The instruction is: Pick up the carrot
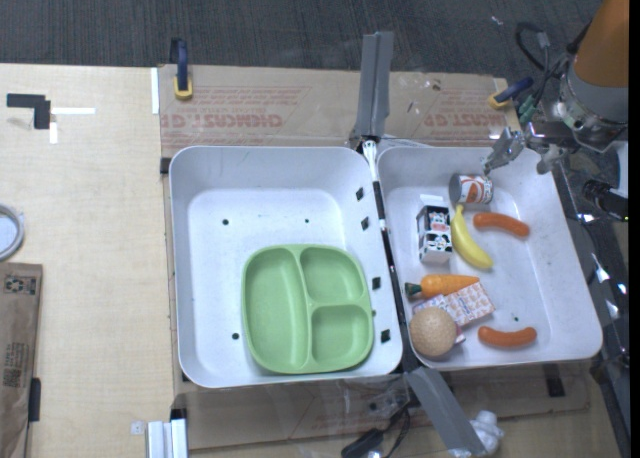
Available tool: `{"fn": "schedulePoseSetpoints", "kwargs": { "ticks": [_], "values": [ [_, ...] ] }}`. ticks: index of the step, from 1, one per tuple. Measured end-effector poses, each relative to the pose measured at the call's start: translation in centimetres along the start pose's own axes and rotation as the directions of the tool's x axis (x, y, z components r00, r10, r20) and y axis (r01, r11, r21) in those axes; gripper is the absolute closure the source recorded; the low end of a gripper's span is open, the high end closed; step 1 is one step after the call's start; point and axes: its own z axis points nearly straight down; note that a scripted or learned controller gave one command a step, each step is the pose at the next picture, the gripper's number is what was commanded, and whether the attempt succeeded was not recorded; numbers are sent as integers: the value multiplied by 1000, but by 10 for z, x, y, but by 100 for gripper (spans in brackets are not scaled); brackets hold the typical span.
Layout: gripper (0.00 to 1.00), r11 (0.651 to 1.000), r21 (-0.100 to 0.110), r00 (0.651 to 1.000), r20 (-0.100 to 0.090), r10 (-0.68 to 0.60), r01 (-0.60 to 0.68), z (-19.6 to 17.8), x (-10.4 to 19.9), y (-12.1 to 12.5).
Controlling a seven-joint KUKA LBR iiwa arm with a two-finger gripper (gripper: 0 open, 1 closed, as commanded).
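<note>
The carrot [449, 284] is orange with a green stub at its left end. It lies flat in the right bin [560, 276], near the bin's left wall and toward the front. It rests between a banana [470, 239] behind it and a patterned packet [463, 303] in front. My gripper [503, 153] hangs over the bin's back edge, well behind and to the right of the carrot, close to a small can [470, 188]. Nothing shows in its grasp.
The right bin also holds a small printed carton [434, 229], two orange-red sausages [500, 224] [507, 337] and a round tan ball [433, 331]. The left bin [200, 246] holds a green divided plate [308, 308]. A metal divider [375, 96] stands between the bins.
</note>
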Motion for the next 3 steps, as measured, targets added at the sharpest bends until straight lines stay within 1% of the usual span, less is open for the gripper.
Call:
{"fn": "schedulePoseSetpoints", "kwargs": {
  "ticks": [1,2,3],
  "values": [
    [0,992,0,992,-1,-124,124,84,20,-66],
    [0,983,-14,984,8,-181,181,106,64,-143],
    [0,950,-22,950,18,-312,312,110,67,-148]
  ]
}}
